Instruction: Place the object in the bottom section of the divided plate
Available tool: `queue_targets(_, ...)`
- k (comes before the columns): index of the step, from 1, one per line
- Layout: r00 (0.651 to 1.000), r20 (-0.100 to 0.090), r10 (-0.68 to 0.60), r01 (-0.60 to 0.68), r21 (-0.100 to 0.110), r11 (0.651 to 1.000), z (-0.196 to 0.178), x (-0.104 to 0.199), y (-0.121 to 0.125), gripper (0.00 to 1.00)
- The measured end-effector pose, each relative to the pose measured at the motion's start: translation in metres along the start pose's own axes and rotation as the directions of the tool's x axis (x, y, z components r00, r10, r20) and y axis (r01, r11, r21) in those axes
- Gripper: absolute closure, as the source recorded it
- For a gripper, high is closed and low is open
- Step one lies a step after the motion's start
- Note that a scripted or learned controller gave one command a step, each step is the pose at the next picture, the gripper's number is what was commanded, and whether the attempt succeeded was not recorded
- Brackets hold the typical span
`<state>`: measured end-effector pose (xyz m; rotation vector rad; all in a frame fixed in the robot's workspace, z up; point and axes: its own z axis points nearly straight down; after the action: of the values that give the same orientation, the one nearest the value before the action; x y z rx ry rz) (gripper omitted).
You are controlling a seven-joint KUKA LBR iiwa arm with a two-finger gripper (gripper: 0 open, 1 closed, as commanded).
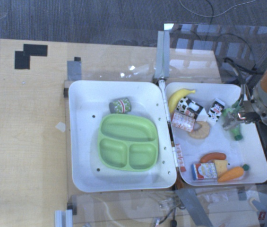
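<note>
The green divided plate [128, 142] lies in the left bin [81, 126], with one long section at the far side and two smaller ones at the near side. A small green, red and white can [120, 106] lies just beyond the plate. My gripper [231, 120] hangs over the right side of the right bin [261, 167], close above a small green item [237, 135]. Whether it touches that item is unclear.
The right bin holds a banana [178, 98], two cow-patterned cartons [189, 107] [216, 110], a red-labelled pack [183, 122], a round cracker [200, 130], a sausage [212, 157], a cheese wedge [221, 166], a carrot [232, 173] and a small box [204, 171]. A metal post [163, 51] stands behind the bins.
</note>
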<state>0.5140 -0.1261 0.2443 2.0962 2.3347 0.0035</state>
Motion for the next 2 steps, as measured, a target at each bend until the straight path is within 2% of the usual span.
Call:
queue_targets(1, 0.996, 0.002, 0.084, -0.084, -0.004, 0.996, 0.152, -0.051, -0.028, 1.0)
queue_targets(2, 0.98, 0.006, -0.2, 0.2, -0.009, 0.98, 0.154, -0.077, -0.03, 1.0)
